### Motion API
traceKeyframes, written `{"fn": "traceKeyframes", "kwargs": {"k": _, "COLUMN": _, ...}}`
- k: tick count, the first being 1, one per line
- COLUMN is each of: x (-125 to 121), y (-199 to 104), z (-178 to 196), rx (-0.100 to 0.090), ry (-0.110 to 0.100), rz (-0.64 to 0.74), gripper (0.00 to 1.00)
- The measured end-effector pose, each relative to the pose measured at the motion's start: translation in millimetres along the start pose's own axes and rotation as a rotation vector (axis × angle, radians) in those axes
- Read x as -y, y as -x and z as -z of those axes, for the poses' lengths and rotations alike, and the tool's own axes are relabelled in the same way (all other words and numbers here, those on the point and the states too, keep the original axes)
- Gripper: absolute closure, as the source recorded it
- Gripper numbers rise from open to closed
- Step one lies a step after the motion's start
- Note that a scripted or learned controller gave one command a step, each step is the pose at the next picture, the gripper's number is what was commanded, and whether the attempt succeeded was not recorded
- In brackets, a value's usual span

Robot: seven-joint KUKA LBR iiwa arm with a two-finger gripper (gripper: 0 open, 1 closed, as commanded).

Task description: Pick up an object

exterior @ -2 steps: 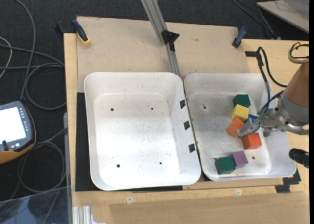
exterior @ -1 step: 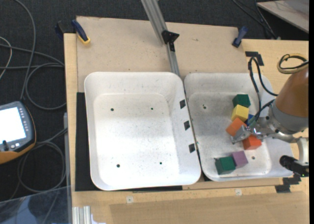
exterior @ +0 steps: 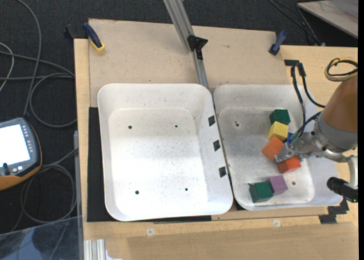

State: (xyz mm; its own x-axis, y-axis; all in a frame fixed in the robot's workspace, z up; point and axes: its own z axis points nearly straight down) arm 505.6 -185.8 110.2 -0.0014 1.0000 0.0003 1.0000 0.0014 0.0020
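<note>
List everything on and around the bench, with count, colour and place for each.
green blocks: 2, green; one at the far end of the right bin, one near its front edge
yellow block: 1, yellow; right bin, just in front of the far green one
orange blocks: 2, orange; right bin, the redder one by the gripper
purple block: 1, purple; beside the near green block
bins: 2, white; left bin, right bin
clamps: 2, blue; far bench corners
pendant: 1, orange-edged; floor, left
arm: 1, grey with orange band; from the right
gripper: 1; over the orange blocks
</note>
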Motion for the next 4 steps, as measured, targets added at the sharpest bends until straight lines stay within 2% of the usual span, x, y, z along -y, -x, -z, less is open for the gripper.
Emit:
{"fn": "traceKeyframes", "kwargs": {"k": 3, "x": -0.9, "y": 2.5, "z": 180.6, "rx": 0.003, "ry": 0.005, "rz": 0.001, "gripper": 1.0}}
{"fn": "traceKeyframes", "kwargs": {"k": 4, "x": -15.7, "y": -50.7, "z": 183.8, "rx": 0.0, "ry": 0.002, "rz": 0.006, "gripper": 1.0}}
